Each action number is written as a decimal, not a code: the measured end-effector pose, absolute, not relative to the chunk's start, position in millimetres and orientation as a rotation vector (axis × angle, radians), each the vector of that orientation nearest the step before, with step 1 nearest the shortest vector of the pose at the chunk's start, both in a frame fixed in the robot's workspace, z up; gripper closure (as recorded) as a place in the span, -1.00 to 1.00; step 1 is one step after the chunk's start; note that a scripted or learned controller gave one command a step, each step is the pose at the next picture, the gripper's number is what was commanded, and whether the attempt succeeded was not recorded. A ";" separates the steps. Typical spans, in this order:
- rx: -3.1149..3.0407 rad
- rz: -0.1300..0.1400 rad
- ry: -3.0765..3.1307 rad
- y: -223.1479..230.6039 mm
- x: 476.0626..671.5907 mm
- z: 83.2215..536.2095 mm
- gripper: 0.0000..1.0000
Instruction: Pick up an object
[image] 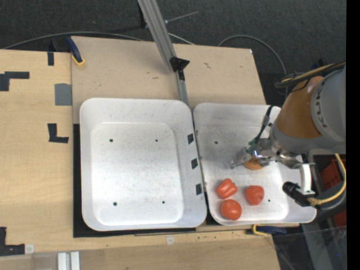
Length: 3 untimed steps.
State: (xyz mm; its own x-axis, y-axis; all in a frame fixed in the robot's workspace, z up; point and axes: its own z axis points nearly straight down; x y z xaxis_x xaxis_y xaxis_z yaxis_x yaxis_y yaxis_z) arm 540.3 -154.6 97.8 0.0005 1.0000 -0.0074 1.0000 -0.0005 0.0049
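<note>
- Camera view: hand (251,157) down in right bin (225,122), over something orange (254,163).
- Can't tell if it's gripping.
- Three red pieces (226,189) sit near, nothing lifted yet.

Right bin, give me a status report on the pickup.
Gripper low in right bin, over an orange object; grasp unclear. Three red objects loose near front edge. Nothing blocking them.

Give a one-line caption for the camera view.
End effector low in right bin over an orange object, three red objects nearby.
</note>
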 end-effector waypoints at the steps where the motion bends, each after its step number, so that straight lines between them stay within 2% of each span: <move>1: 2.216 0.002 2.217 -153.5 541.2 110.4 1.00; 3: 2.215 0.004 2.219 -157.1 548.5 236.6 1.00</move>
